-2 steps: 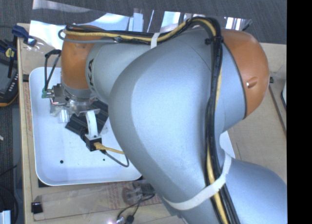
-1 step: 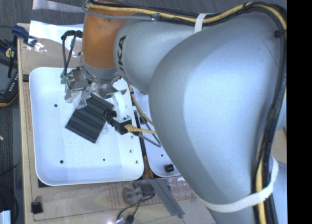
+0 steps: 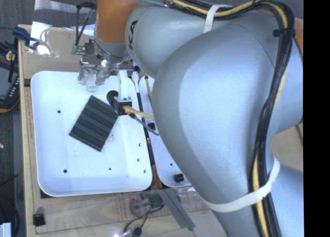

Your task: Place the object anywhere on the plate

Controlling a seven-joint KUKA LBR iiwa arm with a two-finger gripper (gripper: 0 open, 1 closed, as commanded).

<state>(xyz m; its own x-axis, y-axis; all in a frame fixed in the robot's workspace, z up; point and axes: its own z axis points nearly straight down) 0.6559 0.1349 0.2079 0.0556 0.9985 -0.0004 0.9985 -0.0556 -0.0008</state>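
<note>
Grey and bulky, the arm [image 3: 216, 102] is reaching in from the right and covering most of the right bin [image 3: 166, 166], with its orange band [image 3: 111, 14] sitting above the wrist near the top of the view. The gripper [image 3: 92, 79] is hanging over the far part of the left bin [image 3: 46, 143], just beyond the upper corner of the dark ribbed slab [image 3: 94, 123]. Whether its jaws are spread or pressed together cannot be told from this angle. The dark ribbed slab is lying flat on the left bin's white floor, turned on a diagonal near the middle and apart from every wall. A small black piece [image 3: 178, 178] is lying in the right bin near its lower left corner, just beside the edge of the arm and well apart from the slab, with the two bins' adjoining rims running between them. Pale wood of the bench [image 3: 103, 207] is showing below the bins
</note>
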